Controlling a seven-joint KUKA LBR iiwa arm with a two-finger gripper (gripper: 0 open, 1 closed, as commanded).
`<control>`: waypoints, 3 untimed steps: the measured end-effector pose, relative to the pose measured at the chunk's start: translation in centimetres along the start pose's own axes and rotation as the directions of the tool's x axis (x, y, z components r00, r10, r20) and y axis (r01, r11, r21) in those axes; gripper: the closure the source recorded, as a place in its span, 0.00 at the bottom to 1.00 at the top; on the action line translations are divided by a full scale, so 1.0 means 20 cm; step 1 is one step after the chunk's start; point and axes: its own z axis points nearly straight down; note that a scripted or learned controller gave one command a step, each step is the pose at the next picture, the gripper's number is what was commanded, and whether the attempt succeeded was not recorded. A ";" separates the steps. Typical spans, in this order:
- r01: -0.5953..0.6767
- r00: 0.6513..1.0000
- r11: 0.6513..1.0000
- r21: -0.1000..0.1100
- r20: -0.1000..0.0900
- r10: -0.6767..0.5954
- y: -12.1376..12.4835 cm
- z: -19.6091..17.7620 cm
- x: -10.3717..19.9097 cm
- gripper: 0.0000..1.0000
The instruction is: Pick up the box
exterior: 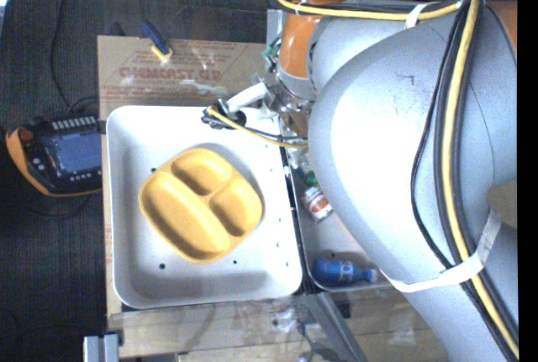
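Arm: the grey arm [420,142] reaches in from the right and covers most of the right bin [304,251]; its orange band [296,41] sits at the far side, above the wrist.
Cable: a yellow cable [458,117] runs along the arm's body.
Claw: the claw [267,104] hangs at the far edge of the bins, near the wall between them; whether it is open or closed cannot be told, as wrist parts and wires crowd it.
Box: it cannot be told which thing is the box.
Left bin: the left bin [122,209] holds a yellow tray [202,202] with three compartments, lying flat near its middle, well apart from the claw.
Right bin contents: a small red and white can [317,202] lies just beside the dividing wall; a blue bottle [340,272] lies on its side at the near end.
Worktop: a wooden worktop [202,327] carries both bins.
Cardboard: a brown sheet [168,70] lies beyond the left bin.
Pendant: an orange-edged control pendant [59,154] rests on the floor to the left.
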 end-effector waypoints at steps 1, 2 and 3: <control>-0.031 0.999 0.999 -0.015 -0.013 0.031 -0.03 0.02 -0.03 0.00; -0.061 0.998 0.997 -0.035 -0.037 0.060 -0.07 0.03 -0.09 0.00; -0.139 0.990 0.990 0.024 0.022 0.139 -0.32 -0.13 -0.43 0.00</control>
